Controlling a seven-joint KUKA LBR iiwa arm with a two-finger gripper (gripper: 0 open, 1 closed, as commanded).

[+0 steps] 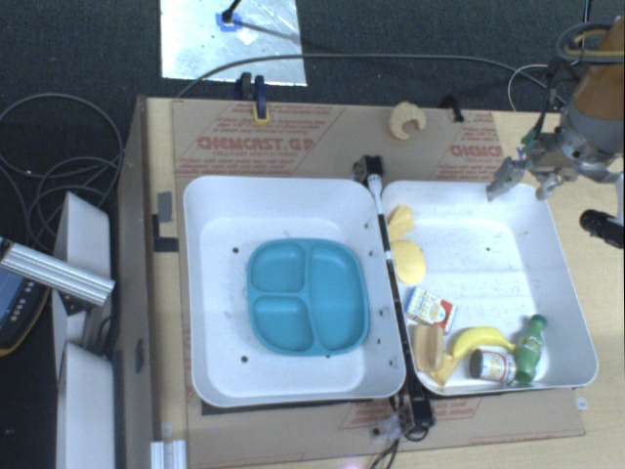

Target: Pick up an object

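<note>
Left bin (210, 291) holds a blue divided plate (307, 295), lying flat at its centre. A black divider strip (387, 262) runs between the two bins. On the counter (293, 145), a pale beige lump (407, 119) sits beyond the right bin's far rim. A blue and yellow clamp (258, 96) stands at the far edge. A shiny metal sheet (229, 27) lies on the dark floor beyond.

Right bin (547, 252) — open floor across centre and far side; obstacles crowd its near corner and left wall: banana (476, 340), green bottle (528, 346), jar (491, 365), small carton (430, 310). Left bin (210, 262) — blue divided plate (307, 295) fills the middle; margins free.
</note>
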